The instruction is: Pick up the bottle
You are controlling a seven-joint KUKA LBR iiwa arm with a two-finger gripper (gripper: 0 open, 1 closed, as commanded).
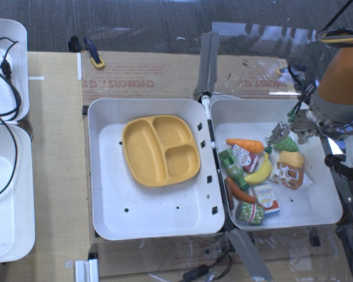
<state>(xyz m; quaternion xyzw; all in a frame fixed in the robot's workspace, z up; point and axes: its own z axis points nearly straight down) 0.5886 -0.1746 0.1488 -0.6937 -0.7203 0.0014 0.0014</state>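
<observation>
Two white bins sit mid-frame; the left holds only a yellow plate (pixel 162 150), leaving room for dropped items. The gripper (pixel 280 133) hovers over the right bin's (pixel 317 216) heap. Its jaws' state I cannot tell. The bottle (pixel 232 164), probably the green one, lies left of the banana (pixel 259 169).

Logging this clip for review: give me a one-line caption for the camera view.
Gripper hovers over the right bin of toy food, near the carrot and banana; yellow divided plate sits in the left bin.

The arm (pixel 340 78) is cut off at the right edge, and the pincer (pixel 280 135) fingertips look too small to read.
</observation>
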